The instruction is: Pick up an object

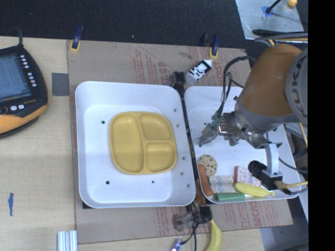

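My gripper hovers over the middle-left of the right white bin, open, with nothing between its fingers. The loose objects lie in that bin's near end, just below the gripper: a round speckled cookie, an orange carrot-like piece, a small printed box, a green marker, a yellow banana and a small red-and-white pack. The arm's orange band covers the bin's far right part.
The left white bin holds a yellow divided plate. A black-and-white object lies beyond the bins, and another banana lies on the bench in front. A control pendant sits at far left.
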You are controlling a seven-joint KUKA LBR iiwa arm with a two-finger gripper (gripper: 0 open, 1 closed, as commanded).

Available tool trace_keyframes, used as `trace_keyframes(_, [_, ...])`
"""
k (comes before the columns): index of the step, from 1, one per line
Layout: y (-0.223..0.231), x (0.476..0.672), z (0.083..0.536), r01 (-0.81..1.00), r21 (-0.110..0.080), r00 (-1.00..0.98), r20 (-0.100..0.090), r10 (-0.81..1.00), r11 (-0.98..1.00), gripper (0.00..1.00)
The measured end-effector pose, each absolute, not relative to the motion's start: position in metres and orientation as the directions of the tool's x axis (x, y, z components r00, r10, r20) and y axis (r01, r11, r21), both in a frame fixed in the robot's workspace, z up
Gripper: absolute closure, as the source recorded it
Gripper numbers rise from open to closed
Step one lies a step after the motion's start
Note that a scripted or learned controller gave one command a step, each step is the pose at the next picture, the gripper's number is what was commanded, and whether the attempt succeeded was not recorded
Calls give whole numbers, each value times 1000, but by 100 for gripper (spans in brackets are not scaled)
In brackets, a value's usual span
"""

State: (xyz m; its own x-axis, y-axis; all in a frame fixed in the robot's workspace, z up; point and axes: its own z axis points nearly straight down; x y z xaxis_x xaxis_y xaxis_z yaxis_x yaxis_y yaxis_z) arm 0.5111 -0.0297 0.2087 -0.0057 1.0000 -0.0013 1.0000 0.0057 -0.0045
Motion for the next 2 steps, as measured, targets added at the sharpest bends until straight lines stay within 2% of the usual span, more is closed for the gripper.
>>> trace_keyframes(1, [11, 591, 196, 1000, -5, -6, -2, 1000, 6, 0])
trace_keyframes(2, [-54, 590, 230, 1000, -3, -2, -1, 1000, 2, 0])
